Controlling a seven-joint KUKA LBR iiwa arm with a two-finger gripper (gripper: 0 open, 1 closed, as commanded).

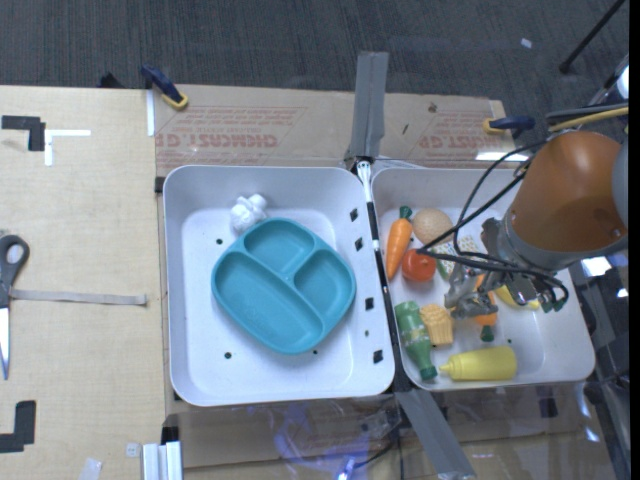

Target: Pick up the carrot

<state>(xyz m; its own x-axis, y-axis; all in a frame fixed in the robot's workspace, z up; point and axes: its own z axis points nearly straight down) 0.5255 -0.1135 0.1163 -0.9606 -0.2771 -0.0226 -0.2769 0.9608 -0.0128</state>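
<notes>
While the yellow bottle (480, 365) and green bottle (414, 340) lie along the right bin's (560, 363) near edge, your gripper (463, 295) hangs mid-bin over the corn (437, 323), and whether it is spread or closed cannot be told. Farther back, the carrot (398, 245) lies against the left wall, beside a tomato (419, 267); you should shift left and away, aligning across its length.
</notes>
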